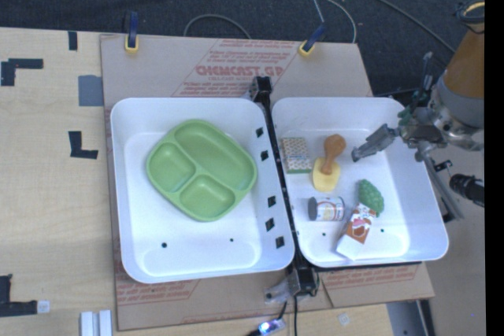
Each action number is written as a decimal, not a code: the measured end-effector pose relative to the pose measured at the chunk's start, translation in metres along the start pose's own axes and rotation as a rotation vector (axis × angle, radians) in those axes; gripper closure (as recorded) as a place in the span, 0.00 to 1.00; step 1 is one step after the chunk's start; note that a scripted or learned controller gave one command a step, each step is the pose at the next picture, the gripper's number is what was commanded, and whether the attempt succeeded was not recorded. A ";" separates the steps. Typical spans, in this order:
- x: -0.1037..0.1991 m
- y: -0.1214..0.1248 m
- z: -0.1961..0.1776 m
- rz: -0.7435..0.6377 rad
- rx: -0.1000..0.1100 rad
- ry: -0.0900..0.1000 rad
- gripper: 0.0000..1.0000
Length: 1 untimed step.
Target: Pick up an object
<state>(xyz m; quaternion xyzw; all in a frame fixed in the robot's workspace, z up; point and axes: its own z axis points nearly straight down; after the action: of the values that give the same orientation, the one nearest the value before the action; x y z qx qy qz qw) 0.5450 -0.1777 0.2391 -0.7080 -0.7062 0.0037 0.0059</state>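
Left bin [126, 169] has a green divided plate [201, 168] sitting toward its back edge. Right bin [417, 236] holds the small stuff: a yellow brush with a wooden handle [329, 166] mid-bin, a patterned sponge [296, 153] at the left wall, a red-and-white carton [357, 230] near the front edge, green broccoli-ish thing [370, 196] just behind it, little can [326, 208] beside that. Gripper [364, 151] hangs over the back right part of this bin, can't tell if it's spread or closed, nothing visibly in it.

On the counter [47, 193] two bins sit side by side: the left bin [130, 248] holds a divided tray [201, 169], while the right bin [409, 240] holds a patterned packet [296, 154] nearest the divider, a brush [328, 163] beside it, a can [326, 209] below, and a leafy piece [371, 197] above a carton [356, 230].
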 end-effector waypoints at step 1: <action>0.001 0.002 -0.006 -0.004 -0.010 -0.003 0.00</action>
<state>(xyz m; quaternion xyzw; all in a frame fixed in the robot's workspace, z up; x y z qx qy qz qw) 0.5472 -0.1772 0.2449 -0.7066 -0.7076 0.0009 0.0012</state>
